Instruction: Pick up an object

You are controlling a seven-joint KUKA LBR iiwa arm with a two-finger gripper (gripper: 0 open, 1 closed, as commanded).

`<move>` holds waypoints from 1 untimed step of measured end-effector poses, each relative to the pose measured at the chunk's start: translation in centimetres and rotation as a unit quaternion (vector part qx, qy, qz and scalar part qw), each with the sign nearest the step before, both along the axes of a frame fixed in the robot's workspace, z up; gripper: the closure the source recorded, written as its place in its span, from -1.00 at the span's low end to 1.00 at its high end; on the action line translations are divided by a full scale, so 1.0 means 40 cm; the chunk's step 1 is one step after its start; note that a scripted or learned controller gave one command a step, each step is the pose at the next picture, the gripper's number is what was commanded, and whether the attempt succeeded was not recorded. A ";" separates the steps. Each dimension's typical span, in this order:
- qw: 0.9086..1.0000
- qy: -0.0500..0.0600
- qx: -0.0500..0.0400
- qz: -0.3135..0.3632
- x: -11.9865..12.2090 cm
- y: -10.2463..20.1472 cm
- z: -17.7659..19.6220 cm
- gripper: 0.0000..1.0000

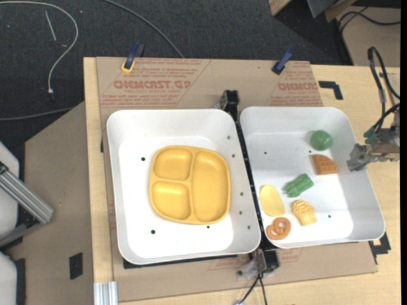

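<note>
Two white bins sit side by side on the bench. The left bin [121, 170] holds a yellow divided plate [189, 184] near its middle; the right bin [356, 189] holds the small toy foods, any of which would serve the task. A green ball [321, 139] lies toward the far right corner, with a brown waffle [324, 164] just beside it on the near side. Lower down, a green vegetable [298, 185] lies near the bin's middle, a pale yellow piece [271, 199] to its left, a corn cob [304, 212] just below it, and an orange ring [278, 228] near the front rim. The gripper [360, 157] hangs at the bin's right rim, apart from every piece; whether its fingers are spread or closed I cannot tell. These pieces look like light, hard plastic (smooth, so likely slippery). The ball could roll out of a pinch. The green vegetable seems the safer choice: it stands clear of its neighbours and is elongated, so closing across its narrow width at the middle should hold.
</note>
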State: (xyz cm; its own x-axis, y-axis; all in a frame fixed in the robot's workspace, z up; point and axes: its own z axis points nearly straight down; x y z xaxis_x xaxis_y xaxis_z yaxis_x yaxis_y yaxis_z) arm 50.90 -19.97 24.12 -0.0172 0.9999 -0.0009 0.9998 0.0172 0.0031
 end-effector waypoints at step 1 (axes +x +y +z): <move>1.000 0.000 0.000 -0.001 0.000 0.000 -0.006 1.00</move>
State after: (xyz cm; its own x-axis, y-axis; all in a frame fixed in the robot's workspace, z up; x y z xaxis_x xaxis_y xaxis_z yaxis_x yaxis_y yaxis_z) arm 50.90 -19.97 23.88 -0.0150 0.9999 -0.0007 0.9999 0.0150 0.0026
